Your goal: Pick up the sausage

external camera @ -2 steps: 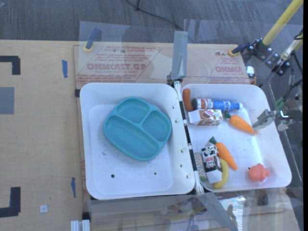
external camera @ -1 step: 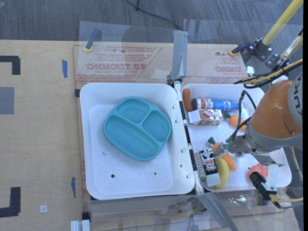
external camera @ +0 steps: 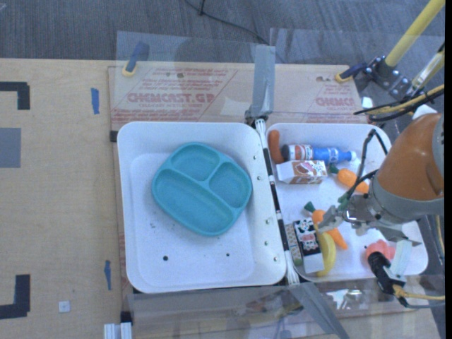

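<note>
- Nearest me in the right bin [external camera: 319, 126], a yellow banana [external camera: 326, 254] lies against a small black-and-white box [external camera: 305, 237], close to the wall shared with the other bin.
- A pink piece [external camera: 383, 248] sits on the near right side of that bin, beneath the arm [external camera: 415, 162].
- Just beyond the banana, the gripper [external camera: 337, 216] hangs over the middle of the right bin, above some small orange pieces [external camera: 340, 239]. From this angle I cannot tell how far open it is, and I see nothing in its hold.
- The left bin [external camera: 191, 261] carries a teal divided plate [external camera: 202, 188], lying slightly askew in its middle.
- Further back in the right bin, a white carton with a red label [external camera: 301, 171] lies on its side, with an orange item [external camera: 346, 177] just to its right.
- Behind the carton lies a bottle [external camera: 318, 152] with a blue end, also on its side.
- The sausage [external camera: 273, 145] is at the far left corner of the right bin, reddish-orange, lengthwise along the dividing wall, just beside the bottle's end and well apart from the gripper.
</note>
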Available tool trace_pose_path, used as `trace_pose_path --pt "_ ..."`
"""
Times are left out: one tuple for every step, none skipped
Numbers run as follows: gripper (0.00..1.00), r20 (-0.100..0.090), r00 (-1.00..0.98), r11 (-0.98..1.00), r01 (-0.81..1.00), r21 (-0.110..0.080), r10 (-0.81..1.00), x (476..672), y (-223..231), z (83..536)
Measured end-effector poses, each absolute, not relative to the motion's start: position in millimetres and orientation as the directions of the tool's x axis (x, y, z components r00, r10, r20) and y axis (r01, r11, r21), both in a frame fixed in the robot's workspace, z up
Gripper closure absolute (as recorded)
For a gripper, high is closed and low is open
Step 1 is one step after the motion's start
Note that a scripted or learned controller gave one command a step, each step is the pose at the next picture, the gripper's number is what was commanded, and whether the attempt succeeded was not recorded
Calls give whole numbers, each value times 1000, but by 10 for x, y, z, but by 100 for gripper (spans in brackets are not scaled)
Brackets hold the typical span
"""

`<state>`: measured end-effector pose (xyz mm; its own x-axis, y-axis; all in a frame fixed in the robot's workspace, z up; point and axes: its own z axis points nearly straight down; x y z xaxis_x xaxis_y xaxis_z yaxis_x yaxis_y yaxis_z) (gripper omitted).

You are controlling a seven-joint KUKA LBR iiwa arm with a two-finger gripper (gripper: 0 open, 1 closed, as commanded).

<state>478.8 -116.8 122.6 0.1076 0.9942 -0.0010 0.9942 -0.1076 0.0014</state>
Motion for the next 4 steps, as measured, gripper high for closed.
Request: trace_pose_path --pt "0 -2 109 -109 994 8 994 5440 -1069 893" --pt "0 -1 231 -231 973 0 973 5347 -950 1806" --pt "0 0 171 -171 985 -1 985 4783 -1445 1019" --pt "0 -3 77 -77 997 10 997 5334 -1097 893"
